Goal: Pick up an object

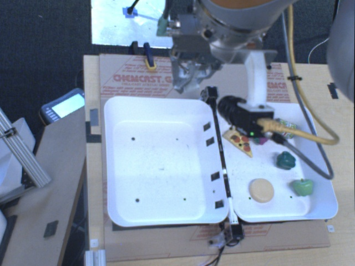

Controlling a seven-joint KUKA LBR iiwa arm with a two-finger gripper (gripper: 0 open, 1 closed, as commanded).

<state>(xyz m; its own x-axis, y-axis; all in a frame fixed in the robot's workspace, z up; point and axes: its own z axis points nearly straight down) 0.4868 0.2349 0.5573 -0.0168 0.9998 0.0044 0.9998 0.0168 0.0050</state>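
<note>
My pincer (191, 82) hangs over the back rim of the left bin (109, 126), close to where the two bins meet. I cannot tell if it is open or clenched. I see nothing held in it.

The toys I could pick up all lie in the right bin (327, 204), on the right of my pincer in the camera view and nearer the camera. The pizza slice (240, 141) is the closest one. Farther off are the dark green toy (286, 160), the round tan disc (261, 190) and the light green toy (303, 187), which is the farthest. They lie apart from each other.

Between my pincer and the toys runs the joined rim (221, 154) of the two bins, with small black clips along it.

Under the bins lies a brown sheet (119, 90) on the tabletop. It has red letters just left of my pincer that read "CHEMCAST". A blue and yellow clamp (148, 59) grips the sheet's back edge there too. Far to the left sits a small gadget with a lit screen (62, 107).
</note>
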